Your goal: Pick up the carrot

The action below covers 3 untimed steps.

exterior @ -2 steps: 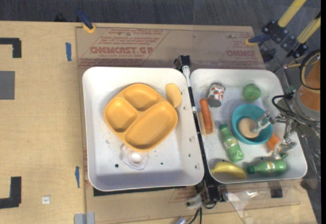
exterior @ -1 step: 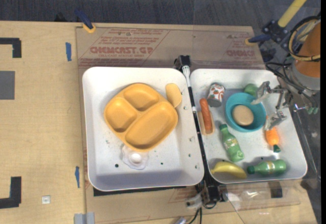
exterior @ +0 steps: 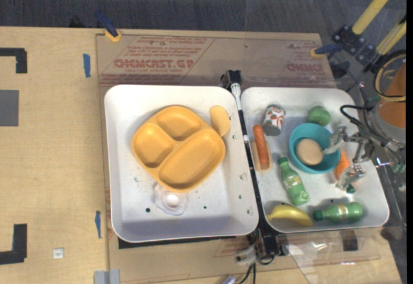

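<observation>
The carrot (exterior: pixel 342 164), a small orange piece with a green tip, lies in the right bin (exterior: pixel 377 208) just right of the blue bowl (exterior: pixel 298 147). My gripper (exterior: pixel 346 157) is low over that spot, reaching in from the right. It is open, with one finger (exterior: pixel 337 137) above the carrot and the other below it, so the carrot sits in the gap. The fingers stand well apart and do not look closed on it. The arm's orange band (exterior: pixel 393 105) shows at the right edge.
In the right bin, the blue bowl holds a beige egg (exterior: pixel 310 152); around it are a hot dog (exterior: pixel 261 146), a can (exterior: pixel 274 118), a green ball (exterior: pixel 319 115), two green bottles (exterior: pixel 292 181) (exterior: pixel 339 213) and a banana (exterior: pixel 289 213). The left bin (exterior: pixel 119 166) holds a yellow divided plate (exterior: pixel 179 147).
</observation>
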Available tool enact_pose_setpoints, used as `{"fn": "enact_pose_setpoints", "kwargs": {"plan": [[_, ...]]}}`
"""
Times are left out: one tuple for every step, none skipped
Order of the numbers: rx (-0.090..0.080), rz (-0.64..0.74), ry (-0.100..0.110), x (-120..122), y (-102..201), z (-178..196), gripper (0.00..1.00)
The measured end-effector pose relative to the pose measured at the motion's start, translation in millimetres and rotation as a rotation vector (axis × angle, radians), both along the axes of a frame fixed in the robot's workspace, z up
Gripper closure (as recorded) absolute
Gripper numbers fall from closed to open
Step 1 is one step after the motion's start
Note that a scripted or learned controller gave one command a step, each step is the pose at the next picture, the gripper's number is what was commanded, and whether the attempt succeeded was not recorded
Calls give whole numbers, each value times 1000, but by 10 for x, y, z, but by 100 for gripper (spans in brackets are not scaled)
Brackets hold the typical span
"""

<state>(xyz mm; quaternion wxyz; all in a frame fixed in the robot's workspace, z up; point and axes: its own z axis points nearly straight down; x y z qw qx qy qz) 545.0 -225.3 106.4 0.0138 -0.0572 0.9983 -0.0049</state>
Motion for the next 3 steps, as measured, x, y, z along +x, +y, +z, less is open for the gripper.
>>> {"fn": "enact_pose_setpoints", "kwargs": {"plan": [[-17, 184, -22, -20, -42, -19, 0], [-14, 162, -25, -157, -14, -22, 0], [1, 74, -6, -430, 37, -138, 0]]}}
